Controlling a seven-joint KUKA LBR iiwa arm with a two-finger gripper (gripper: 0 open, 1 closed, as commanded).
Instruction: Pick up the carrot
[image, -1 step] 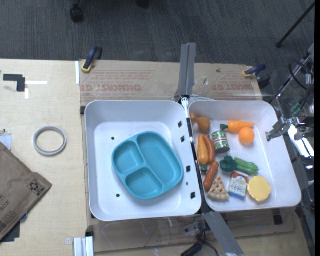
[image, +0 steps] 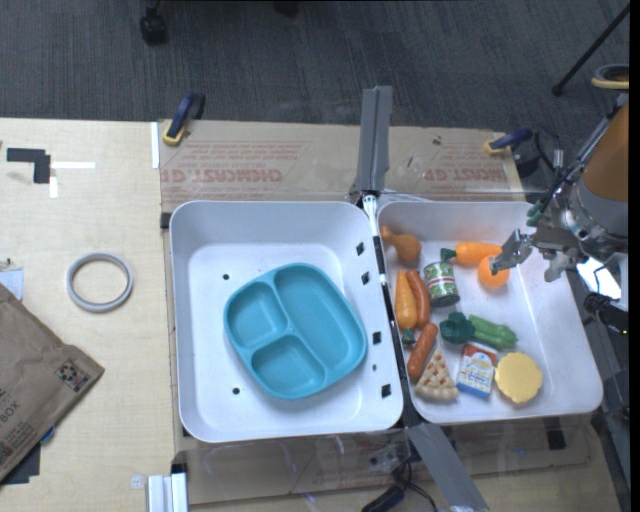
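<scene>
The carrot (image: 474, 252), orange with a green stub at its left end, lies near the back of the right bin (image: 585, 400). A small round orange piece (image: 492, 271) sits against its right end. My gripper (image: 530, 260) hovers just to the right of the carrot, over the bin's back right part. Its fingers are open, and the left fingertip (image: 507, 255) is close to the carrot's right end. Nothing is between the fingers.
The right bin also holds a brown pear (image: 403, 245), a can (image: 440, 283), a hot dog (image: 410, 298), a sausage (image: 422, 350), a pizza slice (image: 436, 378), a green vegetable (image: 480, 330), a carton (image: 477, 370) and a yellow disc (image: 519, 378). A blue divided plate (image: 295, 328) lies in the left bin (image: 190, 250).
</scene>
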